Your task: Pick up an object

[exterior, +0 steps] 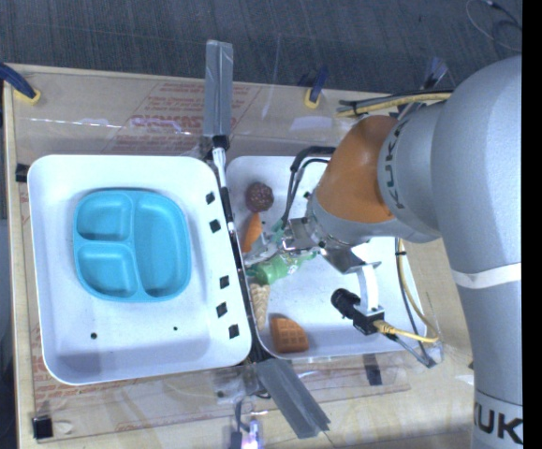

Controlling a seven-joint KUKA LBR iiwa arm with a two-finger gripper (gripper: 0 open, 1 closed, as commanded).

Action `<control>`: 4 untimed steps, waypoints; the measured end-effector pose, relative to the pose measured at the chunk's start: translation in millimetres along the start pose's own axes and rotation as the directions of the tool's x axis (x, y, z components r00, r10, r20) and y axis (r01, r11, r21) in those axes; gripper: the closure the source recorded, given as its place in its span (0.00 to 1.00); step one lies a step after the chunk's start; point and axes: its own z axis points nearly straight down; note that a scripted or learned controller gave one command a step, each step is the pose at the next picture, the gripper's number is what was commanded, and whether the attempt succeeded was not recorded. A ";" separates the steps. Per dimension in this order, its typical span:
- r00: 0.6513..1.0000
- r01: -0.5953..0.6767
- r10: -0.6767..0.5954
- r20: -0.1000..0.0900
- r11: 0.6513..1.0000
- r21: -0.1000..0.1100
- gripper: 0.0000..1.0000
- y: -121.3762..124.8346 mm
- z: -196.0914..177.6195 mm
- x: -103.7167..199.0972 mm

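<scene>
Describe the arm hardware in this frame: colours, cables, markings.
The arm has a rounded light grey shell, with an orange band above the wrist and dark KUKA lettering on the grey shell next to it and near the base. A black cable loops over the wrist; yellow cabling trails beside it. The tool looks metallic, with a small black fitting below.

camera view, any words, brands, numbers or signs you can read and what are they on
"KU", white letters cut off by the picture's bottom edge, on the grey arm at lower right.
Faint reddish print on the bench behind the bins: too blurred to read.
No readable text on the blue tray, the left bin or the right bin.
</scene>
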 end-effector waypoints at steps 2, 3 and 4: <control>0.995 0.102 -0.102 -0.017 0.994 0.028 0.00 -70.2 18.2 -30.0; 0.994 0.111 -0.110 -0.020 0.993 0.028 1.00 -67.4 11.2 -29.8; 0.994 0.111 -0.110 -0.020 0.993 0.028 0.00 -67.4 11.2 -29.7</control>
